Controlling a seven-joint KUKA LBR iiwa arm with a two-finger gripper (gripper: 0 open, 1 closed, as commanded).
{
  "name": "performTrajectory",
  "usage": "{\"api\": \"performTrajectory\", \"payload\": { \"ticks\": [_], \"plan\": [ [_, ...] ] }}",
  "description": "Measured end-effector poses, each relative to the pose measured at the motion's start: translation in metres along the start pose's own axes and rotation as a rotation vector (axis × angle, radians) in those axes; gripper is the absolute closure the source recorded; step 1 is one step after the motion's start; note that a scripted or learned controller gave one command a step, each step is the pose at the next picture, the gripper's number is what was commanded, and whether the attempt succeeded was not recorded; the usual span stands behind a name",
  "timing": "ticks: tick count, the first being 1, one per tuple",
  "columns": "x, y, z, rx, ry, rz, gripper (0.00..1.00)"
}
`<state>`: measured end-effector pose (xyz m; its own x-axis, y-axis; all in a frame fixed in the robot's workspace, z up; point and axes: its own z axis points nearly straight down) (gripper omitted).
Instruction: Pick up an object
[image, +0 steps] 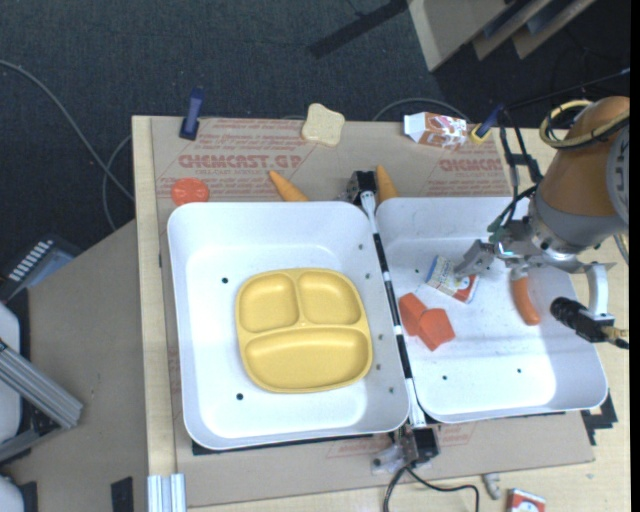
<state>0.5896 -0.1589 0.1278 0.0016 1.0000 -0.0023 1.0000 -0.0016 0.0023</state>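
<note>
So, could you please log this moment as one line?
gripper over right bin | beside small carton | orange blocks untouched | nothing visibly held

the grey arm (575, 215) with its orange band (585, 165) reaches in from the right edge, wrist bent downward. its gripper (478, 262) points leftward and low, a dark finger (470, 266) angled down toward the left.
</note>
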Motion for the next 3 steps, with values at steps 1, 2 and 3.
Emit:
{"api": "performTrajectory", "payload": {
  "ticks": [1,2,3],
  "plan": [
    [0.048,-0.009,0.014,0.005,0.004,-0.003,0.00],
    [0.043,0.047,0.043,0.001,0.002,-0.002,0.00],
    [0.017,0.038,0.041,0.003,0.002,-0.001,0.00]
  ]
}}
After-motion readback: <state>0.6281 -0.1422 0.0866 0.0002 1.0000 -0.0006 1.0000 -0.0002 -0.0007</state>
